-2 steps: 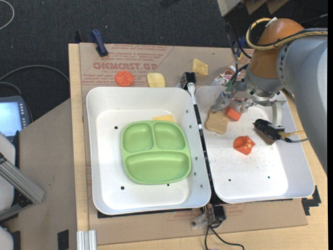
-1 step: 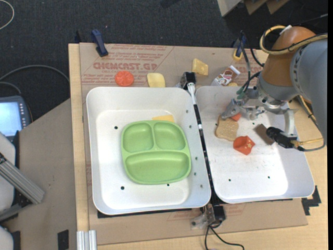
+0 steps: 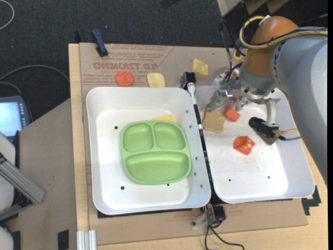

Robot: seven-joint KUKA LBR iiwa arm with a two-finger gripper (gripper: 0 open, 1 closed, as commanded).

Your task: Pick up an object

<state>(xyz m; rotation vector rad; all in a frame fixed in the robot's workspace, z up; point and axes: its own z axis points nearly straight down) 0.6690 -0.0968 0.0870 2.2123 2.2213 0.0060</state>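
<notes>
My gripper (image 3: 227,106) hangs over the back left part of the right bin (image 3: 270,184), its fingers apart. A small orange block (image 3: 232,114) lies in the bin just below and between the fingertips, and I see no grip on it. A tan square block (image 3: 213,122) rests to its left by the bin's left wall. An orange-red lumpy object (image 3: 243,145) lies nearer the middle of the right bin. In the left bin (image 3: 104,191) sits a green divided plate (image 3: 155,152), and a pale yellow piece (image 3: 164,119) peeks out behind it.
On the cardboard behind the bins lie a red-orange disc (image 3: 124,78), a yellow piece (image 3: 155,79), another yellow chunk (image 3: 200,66), a blue clip (image 3: 99,41) and a small black-and-white item (image 3: 188,79). The arm's bulk covers the right bin's far right corner.
</notes>
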